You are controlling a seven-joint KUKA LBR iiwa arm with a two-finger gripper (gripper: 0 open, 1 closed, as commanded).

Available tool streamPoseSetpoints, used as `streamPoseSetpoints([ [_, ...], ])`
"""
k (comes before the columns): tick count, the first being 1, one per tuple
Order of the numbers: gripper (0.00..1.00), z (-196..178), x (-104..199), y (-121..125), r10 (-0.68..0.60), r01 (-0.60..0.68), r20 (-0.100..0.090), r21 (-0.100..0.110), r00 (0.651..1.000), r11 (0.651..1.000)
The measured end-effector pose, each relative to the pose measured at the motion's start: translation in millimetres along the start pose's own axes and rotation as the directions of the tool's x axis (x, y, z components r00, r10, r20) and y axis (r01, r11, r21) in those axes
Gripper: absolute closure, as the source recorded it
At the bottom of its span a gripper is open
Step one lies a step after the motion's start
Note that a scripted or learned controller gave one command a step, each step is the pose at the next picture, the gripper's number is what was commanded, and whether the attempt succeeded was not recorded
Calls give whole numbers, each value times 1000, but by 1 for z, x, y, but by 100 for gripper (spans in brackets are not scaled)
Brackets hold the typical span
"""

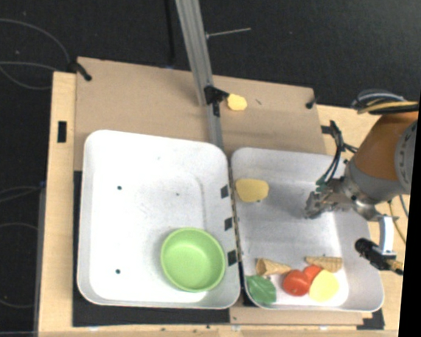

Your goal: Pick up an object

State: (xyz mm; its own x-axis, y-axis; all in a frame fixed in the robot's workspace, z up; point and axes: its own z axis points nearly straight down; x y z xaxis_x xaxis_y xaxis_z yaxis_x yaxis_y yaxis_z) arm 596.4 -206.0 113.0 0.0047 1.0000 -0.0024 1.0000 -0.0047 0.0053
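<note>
Green bowl (pixel 193 259) in left bin (pixel 121 170), toy foods in right bin (pixel 283 178), gripper (pixel 315 204) lowered there, grip state unclear.

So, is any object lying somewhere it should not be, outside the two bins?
Yes. A small yellow piece lies on the brown bench board behind the bins, beside the slanted metal pole. The other small items sit inside the right bin.

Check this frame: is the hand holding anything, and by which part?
Nothing is seen held; the hand sits low over bare floor of the right bin.
</note>
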Motion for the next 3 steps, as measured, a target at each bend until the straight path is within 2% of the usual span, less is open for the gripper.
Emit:
streamPoseSetpoints([
  [2,100,-89,-5,3,-8,8,-1,-2,1000,1000],
  [3,100,-120,-6,5,-9,9,-2,0,1000,1000],
])
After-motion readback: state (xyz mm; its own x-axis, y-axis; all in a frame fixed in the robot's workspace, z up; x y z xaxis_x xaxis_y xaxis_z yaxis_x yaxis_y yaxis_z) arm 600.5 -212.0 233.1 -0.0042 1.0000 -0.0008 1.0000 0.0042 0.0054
